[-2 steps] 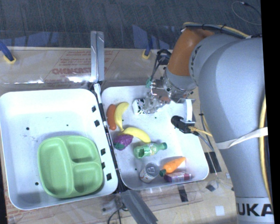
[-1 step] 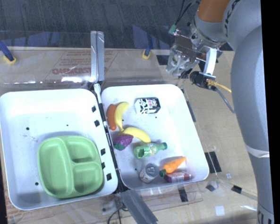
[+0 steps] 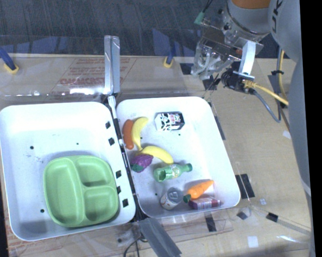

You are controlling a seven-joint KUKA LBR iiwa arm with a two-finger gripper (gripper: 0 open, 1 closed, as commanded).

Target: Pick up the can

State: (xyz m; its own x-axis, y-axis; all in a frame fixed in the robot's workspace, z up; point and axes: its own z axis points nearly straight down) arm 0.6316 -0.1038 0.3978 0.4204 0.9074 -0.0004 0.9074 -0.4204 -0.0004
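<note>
The can (image 3: 171,198) is lying at about 6 o'clock in the right bin (image 3: 218,132), close to the near wall, with its silver top facing up. It is sitting just beside the carrot (image 3: 199,189) at its 3 o'clock and close to the small red item (image 3: 205,203) along the wall. The green bottle (image 3: 172,171) is lying just beyond it at 12 o'clock. Farther in, the purple item (image 3: 141,162) and two bananas (image 3: 156,152) are occupying the bin's 9 to 11 o'clock zone, and a black-and-white packet (image 3: 170,120) is resting at 12 o'clock. The left bin (image 3: 19,128) is holding a green divided tray (image 3: 80,190).

The gripper (image 3: 214,59) is hanging outside the far rim, at roughly 1 o'clock from the right bin, holding nothing; its opening cannot be determined. Judged step: approach not yet begun. The next move is calling for travel toward 6 o'clock, then a descent clearing the carrot and bottle.
</note>
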